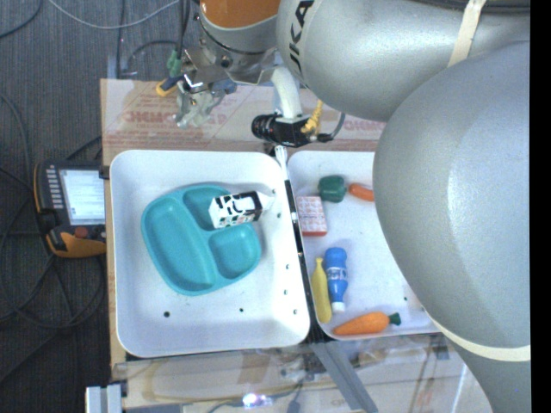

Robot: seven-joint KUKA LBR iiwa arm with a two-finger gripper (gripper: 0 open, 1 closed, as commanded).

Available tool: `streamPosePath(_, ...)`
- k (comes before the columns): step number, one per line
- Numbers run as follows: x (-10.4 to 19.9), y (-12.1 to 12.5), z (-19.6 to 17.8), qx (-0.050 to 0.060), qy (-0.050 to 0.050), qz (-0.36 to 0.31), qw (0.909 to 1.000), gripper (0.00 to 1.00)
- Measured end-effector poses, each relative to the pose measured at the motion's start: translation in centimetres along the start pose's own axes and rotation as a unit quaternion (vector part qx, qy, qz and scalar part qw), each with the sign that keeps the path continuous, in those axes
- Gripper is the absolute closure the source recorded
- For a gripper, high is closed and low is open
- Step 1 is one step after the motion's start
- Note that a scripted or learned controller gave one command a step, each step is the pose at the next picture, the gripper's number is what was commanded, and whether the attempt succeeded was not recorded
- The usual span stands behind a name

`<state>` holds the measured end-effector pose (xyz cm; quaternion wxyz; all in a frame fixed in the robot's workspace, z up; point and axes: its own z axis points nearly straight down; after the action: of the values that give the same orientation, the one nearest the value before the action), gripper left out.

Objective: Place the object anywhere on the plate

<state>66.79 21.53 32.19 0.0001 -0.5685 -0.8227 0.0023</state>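
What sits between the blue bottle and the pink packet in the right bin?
Nothing: bare white bin floor separates the pink packet from the blue bottle in the camera view.

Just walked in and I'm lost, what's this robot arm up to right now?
The grey arm is placing an object on a plate. A black and white carton already lies on the teal divided plate in the left bin. The gripper sits above the bins' far edge, apart from it. Toy foods wait in the right bin.

Plate (pixel 185 256): turquoise plastic, smooth, slight sheen. 2 bins (pixel 138 317): white plastic, smooth, matt. Carton (pixel 235 209): printed card, matt. Arm (pixel 413 50): grey casing, smooth, satin gloss; orange band glossy. Bottle (pixel 335 275): blue plastic, glossy. Floor (pixel 43 67): dark carpet, rough.
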Motion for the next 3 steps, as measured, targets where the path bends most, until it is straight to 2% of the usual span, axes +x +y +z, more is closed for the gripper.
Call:
streamPosePath(1, 0.2, 0.1, 6.7, 0.001, 0.0, 0.272, 0.9622, 1.0)
streamPosePath(2, 1.8, 0.6, 12.1, 0.001, 0.0, 0.194, 0.9809, 1.0)
streamPosePath(3, 3.0, -3.2, 11.2, 0.0, 0.001, 0.102, 0.9948, 1.0)
